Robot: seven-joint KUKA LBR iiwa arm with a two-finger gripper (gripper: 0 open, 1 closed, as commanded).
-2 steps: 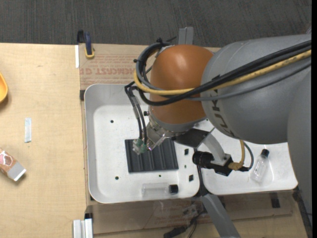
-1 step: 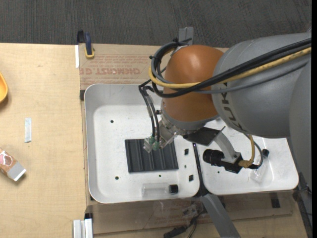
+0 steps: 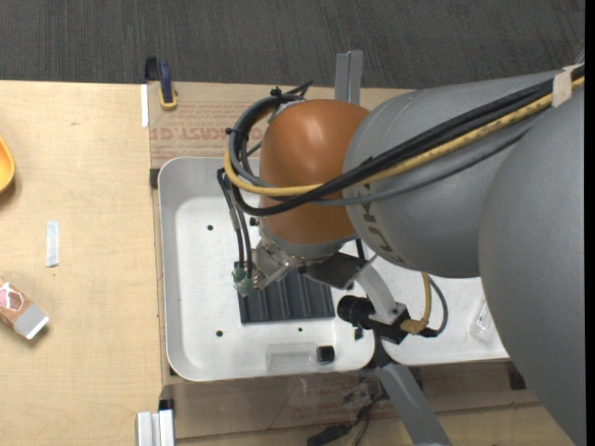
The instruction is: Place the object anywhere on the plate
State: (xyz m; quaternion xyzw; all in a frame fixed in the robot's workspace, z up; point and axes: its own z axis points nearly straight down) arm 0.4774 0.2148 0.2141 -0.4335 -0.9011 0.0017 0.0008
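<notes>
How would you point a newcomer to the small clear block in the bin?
Start at the white bin under the grey arm. Follow its near rim to the middle, just below the dark ribbed gripper body. The clear block lies flat there, see-through with a black end, unlike the white tray around it.

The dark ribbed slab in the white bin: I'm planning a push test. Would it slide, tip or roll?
The dark ribbed slab lies flat and low, so it probably slides rather than tips or rolls. Its straight edges and even ribs suggest stiffness. The smooth white bin floor likely offers little grip.
</notes>
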